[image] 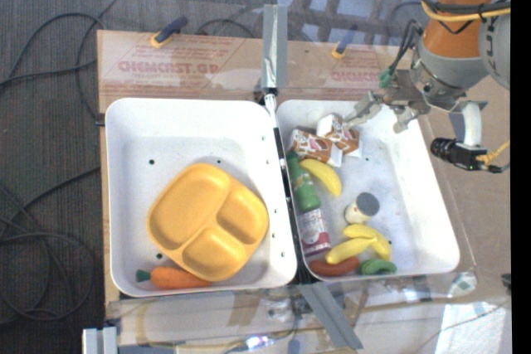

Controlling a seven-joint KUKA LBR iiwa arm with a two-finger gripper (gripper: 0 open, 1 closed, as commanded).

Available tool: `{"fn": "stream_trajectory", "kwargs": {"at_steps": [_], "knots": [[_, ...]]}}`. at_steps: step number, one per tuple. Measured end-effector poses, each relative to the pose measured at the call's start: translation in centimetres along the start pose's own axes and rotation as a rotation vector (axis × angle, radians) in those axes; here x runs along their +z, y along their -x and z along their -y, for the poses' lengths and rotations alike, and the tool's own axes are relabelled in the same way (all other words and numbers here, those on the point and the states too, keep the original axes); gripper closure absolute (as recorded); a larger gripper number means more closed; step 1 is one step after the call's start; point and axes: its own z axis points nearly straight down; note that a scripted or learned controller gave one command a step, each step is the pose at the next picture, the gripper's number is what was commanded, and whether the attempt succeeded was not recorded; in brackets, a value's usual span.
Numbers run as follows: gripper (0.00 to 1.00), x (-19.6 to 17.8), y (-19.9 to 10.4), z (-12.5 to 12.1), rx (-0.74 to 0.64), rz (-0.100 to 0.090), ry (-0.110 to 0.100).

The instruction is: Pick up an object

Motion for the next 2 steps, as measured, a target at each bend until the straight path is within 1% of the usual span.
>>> {"fn": "stream_trajectory", "kwargs": {"at_steps": [1,2], "knots": [[0.0,8.5,-0.3,-1.5,-0.105,0.002,-0.001],[0.0,12.3,1.0,-3.3,-0.165,0.007,0.035]]}}
